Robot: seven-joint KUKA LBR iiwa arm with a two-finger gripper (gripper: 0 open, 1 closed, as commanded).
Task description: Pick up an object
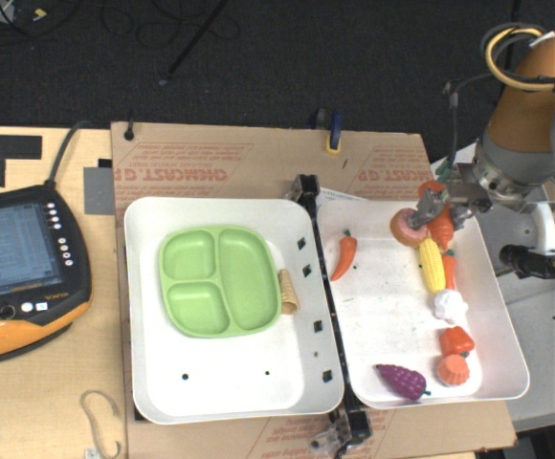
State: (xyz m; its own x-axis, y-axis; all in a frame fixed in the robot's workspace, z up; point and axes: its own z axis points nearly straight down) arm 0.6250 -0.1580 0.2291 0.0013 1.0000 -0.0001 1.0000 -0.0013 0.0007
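Arm entered from the right; gripper (437,202) sat low over the far right corner of the right bin (392,299), right at a pink donut (408,228) and an orange piece (440,229). From this slant I could not tell its state, nor whether it held anything; nothing was clearly lifted.

Right bin contents: donut and orange piece at the far end, corn (432,264) just beside them along the right wall, a white piece (449,305) below the corn, two orange-red toys (455,356) near the front corner, purple grapes (401,381) at the front, a chili (344,255) alone near the divider. Left bin (153,361) carried a green tray (218,281) with a tan item (288,292) touching its right edge.

Judgement: the donut was the likely target. Looked like a light plastic toy, stiff, smooth, probably slippery. The ring lay flat and close to the wall, crowded by the orange piece and the corn tip. Best hold would be across the ring's outer edges, or one side of the ring pinched through the hole. A shallow pinch could squirt it out sideways.
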